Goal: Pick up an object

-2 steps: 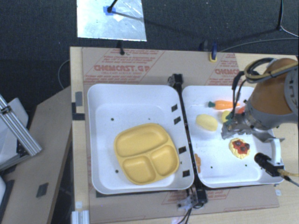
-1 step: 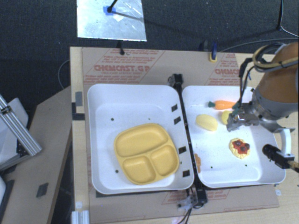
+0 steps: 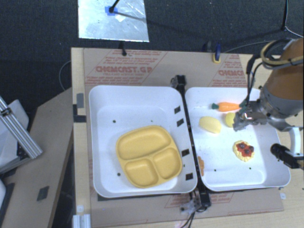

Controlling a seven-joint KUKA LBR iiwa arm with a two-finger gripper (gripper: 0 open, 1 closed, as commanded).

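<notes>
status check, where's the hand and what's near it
Hand low in right bin, beside small yellow item. Carrot just above, pale lemon alongside.

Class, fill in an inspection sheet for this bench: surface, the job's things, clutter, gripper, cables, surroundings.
Surface: cardboard-covered bench bearing left bin and right bin, side by side.
Job's things: in the right bin, toy carrot, pale yellow piece, a yellow piece partly hidden by the gripper, and a round yellow piece with red topping.
Clutter: yellow divided tray in the left bin.
Gripper: gripper low over the right bin beside the yellow piece; finger state unclear.
Cables: black cables by the arm.
Surroundings: silver sheet on dark floor; metal frame at left.
</notes>
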